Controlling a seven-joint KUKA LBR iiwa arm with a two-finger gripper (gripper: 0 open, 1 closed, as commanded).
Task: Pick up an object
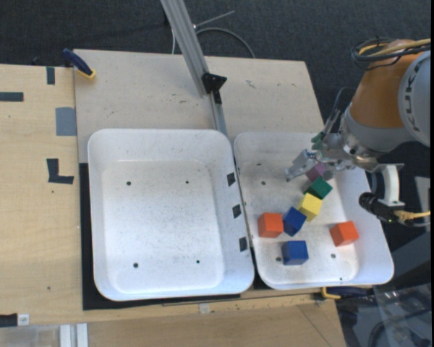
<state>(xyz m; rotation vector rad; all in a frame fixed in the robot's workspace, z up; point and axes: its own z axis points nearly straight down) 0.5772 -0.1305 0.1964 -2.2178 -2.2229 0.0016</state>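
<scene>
A: The gripper (312,166) is seen low in the right bin (362,270), at its far side, with the arm (387,103) slanted in from the right so the wrist clears the bin's rim.

B: And the fingers?

A: Their spread cannot be told; the tips are lost in a blur against a small purple block (317,172). Nothing can be called held.

B: What is on offer for a pick?

A: 7 blocks can be counted, all in the right bin. A green block (320,189) lies just below the purple one, touching a yellow block (312,205), which is pressed against a blue block (294,220). An orange block (270,225) sits beside that, a second blue block (295,252) nearer the front, and another orange block (343,233) apart to the right.

B: So the chain is crowded.

A: It is judged so; the purple block at the chain's end is probably being approached because its far side is left free. The left bin (101,194) is not involved.
</scene>
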